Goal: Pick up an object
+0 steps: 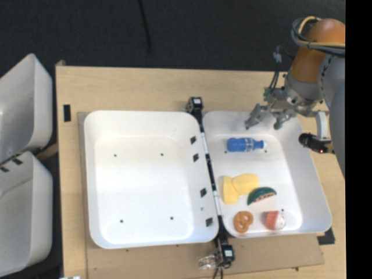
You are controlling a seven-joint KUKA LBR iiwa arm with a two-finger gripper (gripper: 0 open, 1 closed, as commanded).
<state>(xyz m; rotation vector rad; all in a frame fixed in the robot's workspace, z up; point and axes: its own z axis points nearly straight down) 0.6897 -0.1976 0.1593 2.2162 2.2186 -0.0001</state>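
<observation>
The gripper (267, 119) is seen at the upper right of the frame, fingers spread and holding nothing, over the right bin (305, 182). A blue bottle (244, 145) is lying on its side just below it, apart from the fingers.

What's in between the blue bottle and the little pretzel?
In the camera view, the yellow toy pieces lie between the blue bottle and the pretzel, in the right bin.

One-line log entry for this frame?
gripper: open, above right bin far edge | holding nothing | nearest: blue bottle | stage: pre-grasp
</observation>
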